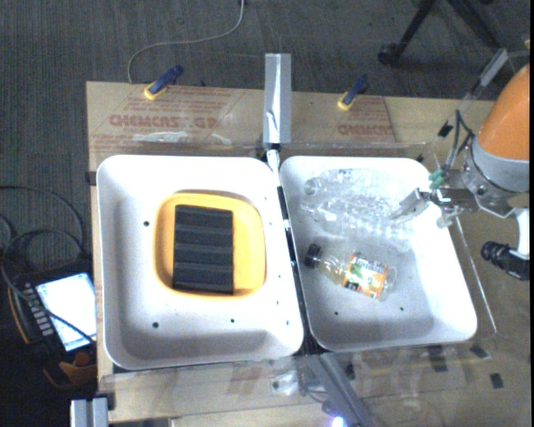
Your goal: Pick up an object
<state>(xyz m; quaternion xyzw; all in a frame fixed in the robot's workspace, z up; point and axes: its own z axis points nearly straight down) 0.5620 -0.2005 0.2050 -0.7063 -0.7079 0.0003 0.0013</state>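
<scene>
on the left of the desk (107, 96) sat the left bin (125, 265), and in its middle lay a yellow tray (254, 238) with a black ridged block (203, 248) set inside it. right of the divider was the right bin (445, 318), holding two candidates: a clear crinkled plastic pack (351, 203) spread across the upper part, and below it a small bottle (351, 271) lying on its side at a slant, dark cap toward the divider, label with orange and green showing. pack and bottle lay close, seemingly just apart. at the far right the arm (507, 132) reached in over the bin's upper right rim, with the gripper (420, 200) near the pack's right edge; whether it was spread or pressed together could not be told, and nothing was seen pinched in it. no object was lifted yet. to do this step well, the bottle looked the surer target: rigid and clear of the walls. the gripper would likely do best coming straight down, closing across the bottle's narrow width at the label, not along its length. the pack looked thin and springy, likely to slip or buckle.
</scene>
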